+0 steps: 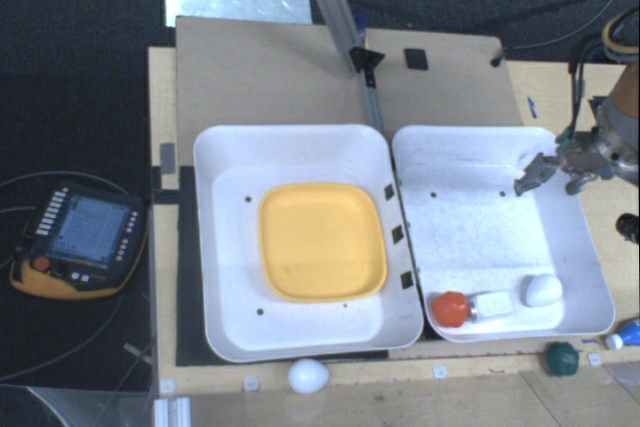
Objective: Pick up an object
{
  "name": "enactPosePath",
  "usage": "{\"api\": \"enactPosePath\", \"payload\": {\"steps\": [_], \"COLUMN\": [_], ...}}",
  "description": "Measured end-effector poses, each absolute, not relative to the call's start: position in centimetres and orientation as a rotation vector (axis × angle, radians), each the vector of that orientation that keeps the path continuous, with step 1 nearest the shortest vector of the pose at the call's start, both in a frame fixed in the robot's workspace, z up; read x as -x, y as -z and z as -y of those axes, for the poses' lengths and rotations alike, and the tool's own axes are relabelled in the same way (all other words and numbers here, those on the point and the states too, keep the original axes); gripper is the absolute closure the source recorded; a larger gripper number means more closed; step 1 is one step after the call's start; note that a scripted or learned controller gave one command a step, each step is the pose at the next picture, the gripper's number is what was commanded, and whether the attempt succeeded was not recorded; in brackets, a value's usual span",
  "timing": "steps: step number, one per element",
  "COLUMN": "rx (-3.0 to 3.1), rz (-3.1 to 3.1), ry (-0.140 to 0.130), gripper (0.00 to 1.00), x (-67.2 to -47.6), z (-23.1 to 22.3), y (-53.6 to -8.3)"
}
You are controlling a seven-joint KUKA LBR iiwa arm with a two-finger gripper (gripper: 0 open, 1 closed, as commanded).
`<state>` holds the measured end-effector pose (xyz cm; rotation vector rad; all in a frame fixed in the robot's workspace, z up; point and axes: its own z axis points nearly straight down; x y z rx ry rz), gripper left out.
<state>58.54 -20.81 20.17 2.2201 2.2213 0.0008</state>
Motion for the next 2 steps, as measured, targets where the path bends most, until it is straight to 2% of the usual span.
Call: {"api": "enactPosePath", "payload": {"steps": [2], "rx": [-2.223], "rz": [-2.223], "ry": [0.002], "gripper": [0.00], "x": [-58.4], "z": [21.3], "y": [-11.3]}}
